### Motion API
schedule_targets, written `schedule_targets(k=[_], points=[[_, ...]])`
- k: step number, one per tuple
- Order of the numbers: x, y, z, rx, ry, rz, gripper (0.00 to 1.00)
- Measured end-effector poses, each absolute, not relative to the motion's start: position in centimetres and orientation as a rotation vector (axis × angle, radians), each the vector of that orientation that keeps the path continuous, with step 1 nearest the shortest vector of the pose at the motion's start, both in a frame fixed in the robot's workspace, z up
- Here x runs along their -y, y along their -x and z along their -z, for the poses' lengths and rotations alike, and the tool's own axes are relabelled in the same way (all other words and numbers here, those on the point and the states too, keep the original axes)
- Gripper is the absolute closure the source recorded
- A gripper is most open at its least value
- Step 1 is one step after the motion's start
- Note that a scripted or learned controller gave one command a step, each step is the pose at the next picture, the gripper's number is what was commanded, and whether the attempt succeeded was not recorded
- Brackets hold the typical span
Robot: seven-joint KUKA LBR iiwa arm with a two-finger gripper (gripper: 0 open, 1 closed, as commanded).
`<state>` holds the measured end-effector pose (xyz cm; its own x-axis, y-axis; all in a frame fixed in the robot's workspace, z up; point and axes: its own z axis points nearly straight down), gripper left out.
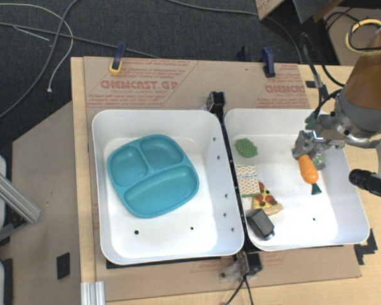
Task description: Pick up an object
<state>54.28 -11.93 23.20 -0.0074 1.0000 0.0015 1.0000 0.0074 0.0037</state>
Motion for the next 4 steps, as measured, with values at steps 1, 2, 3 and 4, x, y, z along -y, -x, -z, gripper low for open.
schedule_targets(k=[1, 2, 3, 4], points=[[7.6, -55.9, -23.7, -2.228, -2.214, -0.005, 1.00], [3.1, -57.1, -23.3, -2.228, -2.216, -0.003, 1.00], [-2.4, -59.4, -23.9, -2.229, -2.214, -0.006, 1.00], [-6.8, -61.4, -22.1, -2.227, -2.216, -0.002, 1.00]])
